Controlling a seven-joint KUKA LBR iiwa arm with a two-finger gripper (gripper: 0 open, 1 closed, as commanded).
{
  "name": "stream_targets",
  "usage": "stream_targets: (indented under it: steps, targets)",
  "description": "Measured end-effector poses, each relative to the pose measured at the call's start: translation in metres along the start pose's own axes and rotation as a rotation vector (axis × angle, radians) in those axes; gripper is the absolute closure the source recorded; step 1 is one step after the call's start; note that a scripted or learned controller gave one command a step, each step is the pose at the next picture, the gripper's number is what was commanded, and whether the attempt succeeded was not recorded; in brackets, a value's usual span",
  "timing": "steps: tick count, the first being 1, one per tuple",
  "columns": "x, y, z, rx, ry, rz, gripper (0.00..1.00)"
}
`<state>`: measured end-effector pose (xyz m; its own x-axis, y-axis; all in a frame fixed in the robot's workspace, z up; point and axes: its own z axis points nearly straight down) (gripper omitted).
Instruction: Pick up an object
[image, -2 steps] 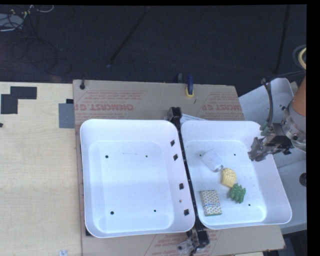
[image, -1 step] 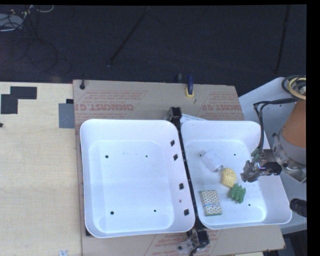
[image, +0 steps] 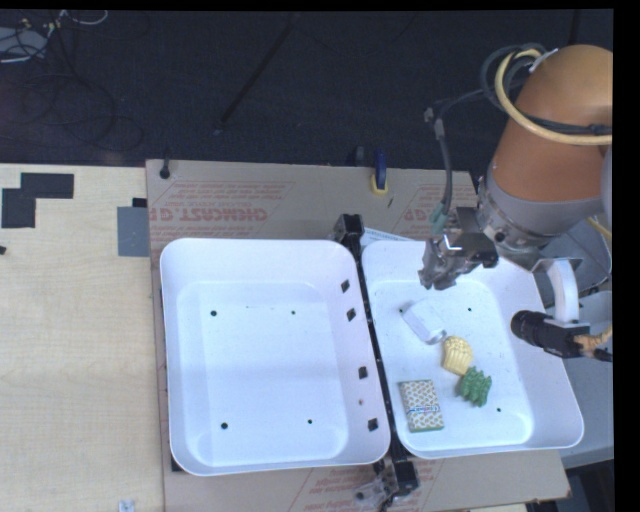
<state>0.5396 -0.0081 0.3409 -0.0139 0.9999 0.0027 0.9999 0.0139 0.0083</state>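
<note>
Pale wood counter (image: 70, 330) under a dark backdrop carries a cardboard sheet (image: 260, 205) on which two shallow white bins sit side by side: the left bin (image: 185, 270) and the right bin (image: 555, 420), where all the loose items lie. The grey arm with its orange band (image: 555, 110) reaches in from three o'clock, its claw (image: 440, 275) poised above the upper part of the right bin; whether it is spread or pressed together cannot be told from this angle, and nothing is visibly pinched in it. Nearest to it is a small white object (image: 424, 322), lying just toward six o'clock from the claw, its long axis running roughly from ten o'clock to four o'clock. Just past that, toward five o'clock, sit a yellow ridged piece (image: 457, 354) and a green toy (image: 475, 386), close together (possibly touching), with a patterned packet (image: 422, 404) near the bin's lower edge. Judged from this layout, the white object is the likeliest pick, calling for a short drop toward six o'clock with the claw turned across its long axis.
</note>
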Motion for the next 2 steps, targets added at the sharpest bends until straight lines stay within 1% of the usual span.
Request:
stream_targets:
  steps: [1,2]
  targets:
    - [0.034,0.044,-0.097,-0.002,-0.002,0.009,1.00]
    - [0.049,0.043,0.052,0.024,-0.004,0.013,1.00]
